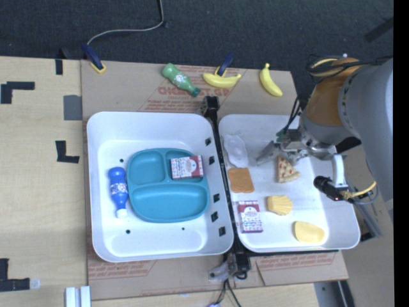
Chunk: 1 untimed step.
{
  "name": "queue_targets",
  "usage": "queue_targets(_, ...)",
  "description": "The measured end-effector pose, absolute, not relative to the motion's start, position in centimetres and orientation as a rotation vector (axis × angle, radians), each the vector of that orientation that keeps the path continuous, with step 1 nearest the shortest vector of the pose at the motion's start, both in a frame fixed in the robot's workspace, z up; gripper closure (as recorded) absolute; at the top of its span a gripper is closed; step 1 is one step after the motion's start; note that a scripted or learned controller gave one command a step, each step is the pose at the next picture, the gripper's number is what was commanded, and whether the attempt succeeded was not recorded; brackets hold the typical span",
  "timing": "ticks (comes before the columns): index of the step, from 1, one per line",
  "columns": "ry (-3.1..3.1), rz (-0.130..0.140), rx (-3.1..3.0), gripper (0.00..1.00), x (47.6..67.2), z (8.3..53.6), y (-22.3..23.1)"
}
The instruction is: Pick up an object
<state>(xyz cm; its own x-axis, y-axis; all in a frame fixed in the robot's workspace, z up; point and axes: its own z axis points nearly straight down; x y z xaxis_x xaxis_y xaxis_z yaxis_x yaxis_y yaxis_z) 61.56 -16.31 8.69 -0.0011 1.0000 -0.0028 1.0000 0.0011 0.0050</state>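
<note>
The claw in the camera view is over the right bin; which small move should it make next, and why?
Probably a short descent straight onto the pizza slice. The claw hovers just above that slice in the right bin, and nothing shows between its fingers. The slice lies apart from the toast and the yellow block, so a drop there should touch little else.

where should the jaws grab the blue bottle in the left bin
Grip the blue bottle across its body, near the middle, coming straight down from above. It lies flat on the left bin floor, long axis running up-down in the view, white cap at the lower end. Jaws should close left-right; the teal tray sits tight on its right.
</note>
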Motion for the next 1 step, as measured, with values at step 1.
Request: queue_targets(1, 2.22, 0.005, 2.216, 0.0, 61.35, 8.71, -17.29)
